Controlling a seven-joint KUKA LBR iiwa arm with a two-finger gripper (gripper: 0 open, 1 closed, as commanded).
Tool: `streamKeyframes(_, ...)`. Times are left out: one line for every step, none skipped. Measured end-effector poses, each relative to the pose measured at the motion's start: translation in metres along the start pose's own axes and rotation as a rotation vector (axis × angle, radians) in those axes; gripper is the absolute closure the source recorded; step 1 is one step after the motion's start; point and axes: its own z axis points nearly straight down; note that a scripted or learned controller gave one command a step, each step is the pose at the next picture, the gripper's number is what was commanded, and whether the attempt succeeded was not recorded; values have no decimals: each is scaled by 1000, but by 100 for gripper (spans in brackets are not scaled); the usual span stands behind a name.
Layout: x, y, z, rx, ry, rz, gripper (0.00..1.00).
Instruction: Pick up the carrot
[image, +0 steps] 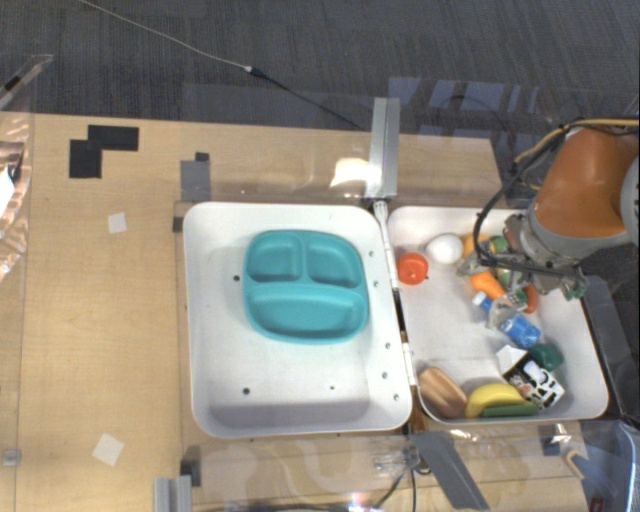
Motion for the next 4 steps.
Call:
streamKeyframes(11, 22, 13, -5, 10, 133, 0)
streamKeyframes(-56, 20, 16, -5, 11, 378, 0)
streamKeyframes(-60, 19, 1, -2, -1, 374, 100)
streamKeyframes(-5, 34, 12, -5, 8, 144, 100)
